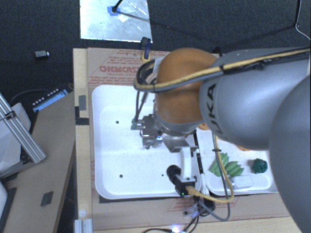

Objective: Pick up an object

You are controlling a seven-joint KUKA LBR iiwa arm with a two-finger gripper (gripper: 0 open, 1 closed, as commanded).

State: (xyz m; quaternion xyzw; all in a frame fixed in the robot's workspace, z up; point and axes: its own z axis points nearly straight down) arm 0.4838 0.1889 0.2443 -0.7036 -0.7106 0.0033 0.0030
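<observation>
On the cardboard [112, 58] under the white bin [112, 147], red print reads "CHEMCAS"; the hand [147, 139] hangs over that bin, open or closed I cannot tell.

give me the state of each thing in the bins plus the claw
claw: poised over the left bin's middle
left bin: flat on the bench, under the claw
right bin: flat, partly hidden by the arm
leafy green piece: lying flat in the right bin, untouched
dark green lump: resting in the right bin, apart from the leafy piece
</observation>
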